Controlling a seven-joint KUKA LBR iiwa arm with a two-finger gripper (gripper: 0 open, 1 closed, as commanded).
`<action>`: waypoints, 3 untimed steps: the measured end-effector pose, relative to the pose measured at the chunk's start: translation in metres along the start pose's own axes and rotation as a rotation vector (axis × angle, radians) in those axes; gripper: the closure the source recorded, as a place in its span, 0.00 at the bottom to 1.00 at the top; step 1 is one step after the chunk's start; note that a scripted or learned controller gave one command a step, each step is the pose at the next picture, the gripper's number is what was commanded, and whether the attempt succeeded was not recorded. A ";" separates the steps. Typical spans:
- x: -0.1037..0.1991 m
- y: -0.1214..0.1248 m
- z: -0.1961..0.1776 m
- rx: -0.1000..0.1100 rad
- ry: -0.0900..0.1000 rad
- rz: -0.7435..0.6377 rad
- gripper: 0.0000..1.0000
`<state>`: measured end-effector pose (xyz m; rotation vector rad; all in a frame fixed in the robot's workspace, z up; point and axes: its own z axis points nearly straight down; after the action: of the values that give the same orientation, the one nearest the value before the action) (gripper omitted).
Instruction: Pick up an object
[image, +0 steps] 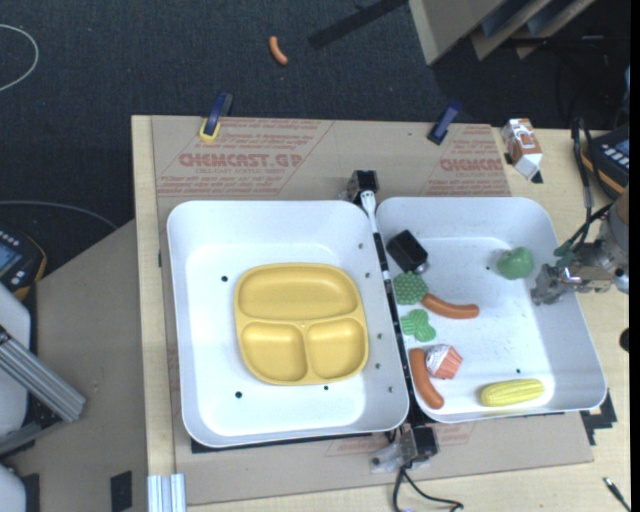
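Yellow corn (512, 392) lies below hand (552, 283), nearer cam. Green toy (516, 263) sits just left of hand, w/ grip state unclear. Approach step; next needs lowering over toy.

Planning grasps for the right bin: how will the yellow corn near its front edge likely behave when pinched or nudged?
The corn looks rounded and elongated, so a nudge across its length would probably roll it. It looks like a moulded toy, likely stiff and light. It lies close to the bin wall, which may crowd one finger.
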<state>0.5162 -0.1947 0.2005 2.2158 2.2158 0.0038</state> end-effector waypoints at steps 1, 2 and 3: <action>-0.001 0.001 -0.026 0.002 0.001 -0.001 1.00; 0.050 -0.005 -0.016 0.010 0.007 -0.005 1.00; 0.098 -0.013 -0.010 0.011 0.007 -0.005 1.00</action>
<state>0.5029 -0.0967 0.2101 2.2196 2.2303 -0.0001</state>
